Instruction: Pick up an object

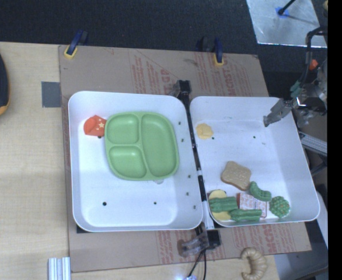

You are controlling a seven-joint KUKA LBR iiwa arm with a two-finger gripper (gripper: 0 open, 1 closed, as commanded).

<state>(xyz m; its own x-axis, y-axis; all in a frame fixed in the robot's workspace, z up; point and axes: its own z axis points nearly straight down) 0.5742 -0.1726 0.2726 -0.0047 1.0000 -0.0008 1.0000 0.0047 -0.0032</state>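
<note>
Near edge of the bench: a curly tan piece (pixel 254 263) is lying just outside the bins, and it is being cut off by the bottom of the picture.
Right bin (pixel 276 156), near corner: a heap of toy food is resting here, well apart from the gripper.
Green pieces: a long green bean shape (pixel 223 205) and another one (pixel 245 216) are lying side by side, a bumpy pickle (pixel 260 191) is lying above them, and a round broccoli piece (pixel 280 205) is sitting at the right end.
Red and white packet (pixel 252 203): it is being partly covered by the green pieces, so its print is too small to be read.
Yellow piece (pixel 217 195): most of it is being hidden under the green toys.
Toast slice (pixel 236 175): a tan slice is lying flat just above the heap.
Yellow round piece (pixel 204 131): it is lying alone near the bin's left wall.
Left bin (pixel 89 209): a green tray (pixel 142 145) with three parts is being held here, and a red piece with a star (pixel 94 125) is touching its left edge.
Gripper (pixel 271 119): it is hanging over the far right corner of the right bin, and nothing is seen between its fingers; how wide they are cannot be told.
Arm: it is being cut off at the right side.
</note>
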